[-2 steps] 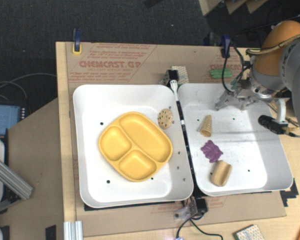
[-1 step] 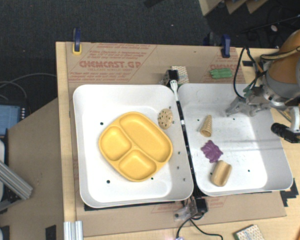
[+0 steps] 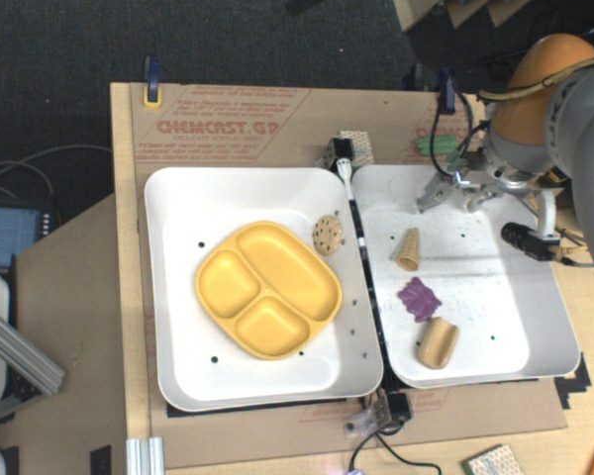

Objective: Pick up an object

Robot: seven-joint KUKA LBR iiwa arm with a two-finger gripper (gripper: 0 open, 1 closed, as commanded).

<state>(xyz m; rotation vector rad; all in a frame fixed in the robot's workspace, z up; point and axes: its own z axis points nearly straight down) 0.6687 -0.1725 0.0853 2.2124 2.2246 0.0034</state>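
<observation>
My gripper (image 3: 455, 198) hangs over the far end of the right bin (image 3: 535, 354), near its back wall. Its two grey fingers are spread open with nothing between them. Closer to me in that bin lie a tan cone (image 3: 407, 248), a purple grape-like cluster (image 3: 418, 298) and a tan cylinder (image 3: 438, 342). The cone is the closest to the gripper, a little to its left and nearer the front. In the left bin (image 3: 178, 364) a yellow divided plate (image 3: 267, 288) sits in the middle, and a speckled round cookie (image 3: 327, 233) lies by its far right edge.
The grey arm with its orange band (image 3: 549, 77) comes in at the upper right. A black part (image 3: 527, 238) of the arm juts over the right bin's right side. Cardboard (image 3: 218, 122) lies behind the bins, with cables and clamps along its edge.
</observation>
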